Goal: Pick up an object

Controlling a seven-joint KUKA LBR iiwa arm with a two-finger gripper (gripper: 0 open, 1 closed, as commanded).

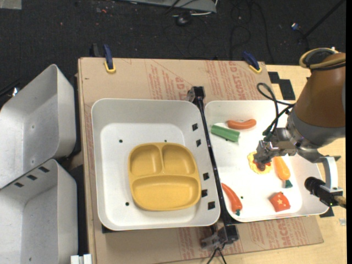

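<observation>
- Target: yellow toy (256,162) in the right bin (248,213), directly under my gripper (264,157); likely light, rigid plastic, best pinched across its narrow width.
- Whether my gripper is wide or narrow, I cannot tell.
- Neighbours: orange piece (282,169) just beside; green block (225,132) farther off.
- Red print on the cardboard (165,78), unreadable.

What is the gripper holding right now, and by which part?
Cannot be told: the gripper is down on a yellow toy in the right bin, hiding any hold.
</observation>
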